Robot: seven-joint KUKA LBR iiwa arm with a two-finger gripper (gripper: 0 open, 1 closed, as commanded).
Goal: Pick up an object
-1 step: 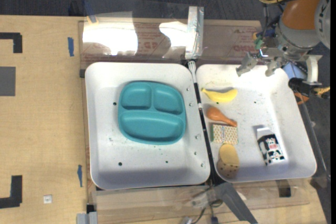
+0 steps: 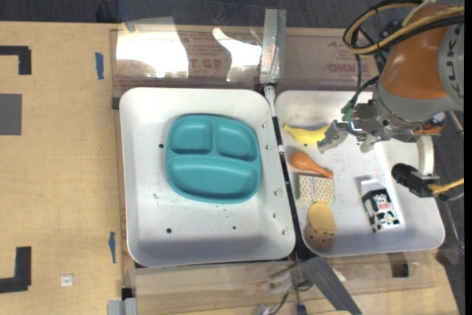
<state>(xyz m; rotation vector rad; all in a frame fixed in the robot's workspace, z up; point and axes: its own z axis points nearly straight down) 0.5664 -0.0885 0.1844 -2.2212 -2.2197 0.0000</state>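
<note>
Hand [image 2: 346, 133] by banana [image 2: 304, 133] — fingertips blurred

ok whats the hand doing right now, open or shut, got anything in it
hand: over the right bin, next to the yellow banana; whether it is open or shut cannot be told, and no object shows in its grip.

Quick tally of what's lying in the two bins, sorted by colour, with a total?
Teal: 1, the divided plate in the left bin
Yellow: 1, the banana
Orange: 1, the carrot
Tan: 1, the perforated scoop
Patterned: 1, the small card
White and black: 1, the small box
Total: 6
</note>
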